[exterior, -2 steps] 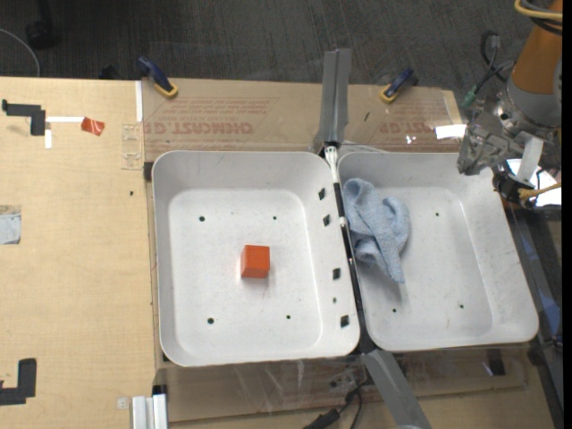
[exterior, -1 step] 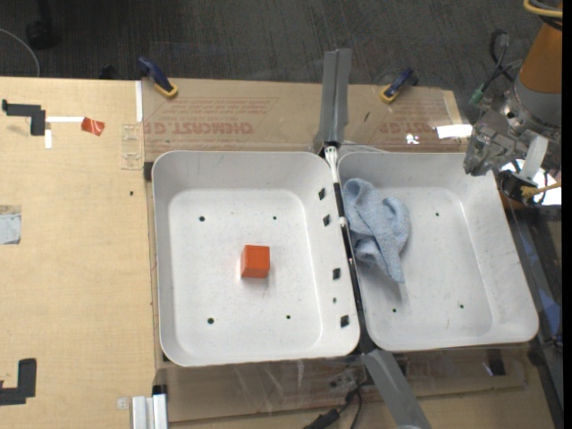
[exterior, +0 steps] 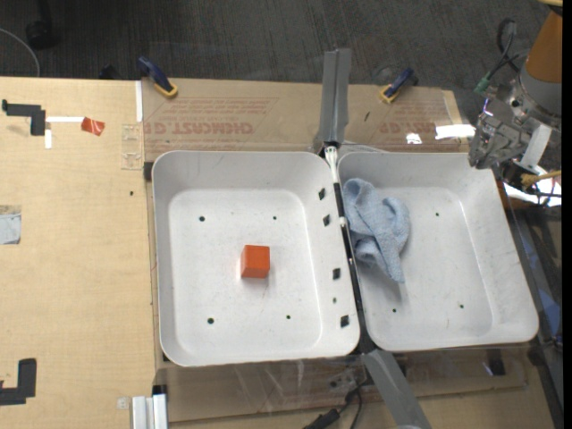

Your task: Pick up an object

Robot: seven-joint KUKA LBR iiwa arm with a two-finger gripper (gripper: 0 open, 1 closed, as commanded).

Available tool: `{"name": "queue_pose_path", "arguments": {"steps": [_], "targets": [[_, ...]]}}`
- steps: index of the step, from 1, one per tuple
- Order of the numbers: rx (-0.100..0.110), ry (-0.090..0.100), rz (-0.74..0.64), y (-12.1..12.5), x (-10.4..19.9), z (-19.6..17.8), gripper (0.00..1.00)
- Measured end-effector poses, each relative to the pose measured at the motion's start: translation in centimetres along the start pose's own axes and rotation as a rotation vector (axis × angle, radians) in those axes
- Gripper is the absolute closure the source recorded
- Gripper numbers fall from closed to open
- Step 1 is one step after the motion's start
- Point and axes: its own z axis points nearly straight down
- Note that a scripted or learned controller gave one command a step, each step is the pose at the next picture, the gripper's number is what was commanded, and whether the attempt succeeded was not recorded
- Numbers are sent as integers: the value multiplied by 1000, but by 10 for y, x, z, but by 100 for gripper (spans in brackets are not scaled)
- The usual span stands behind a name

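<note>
A small orange-red cube sits in the left shallow white plastic bin, and the claw is far away from it.

The cube rests near the middle of that bin's floor. A crumpled light blue cloth lies in the right white bin, up against its left wall. The claw hangs over the right bin's top right corner, and I cannot tell if it is released or clenched.

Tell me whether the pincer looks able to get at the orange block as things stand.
Probably yes: the orange block lies alone in the left bin, uncovered. The pincer hangs beyond the right bin's far corner.
</note>
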Motion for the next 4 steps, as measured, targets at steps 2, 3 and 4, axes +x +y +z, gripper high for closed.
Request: {"name": "queue_pose_path", "arguments": {"steps": [2, 3, 4], "targets": [[1, 0, 13, -8, 11, 23, 100], [0, 0, 5, -6, 10, 25, 100], [0, 1, 42, -9, 15, 5, 100]]}}
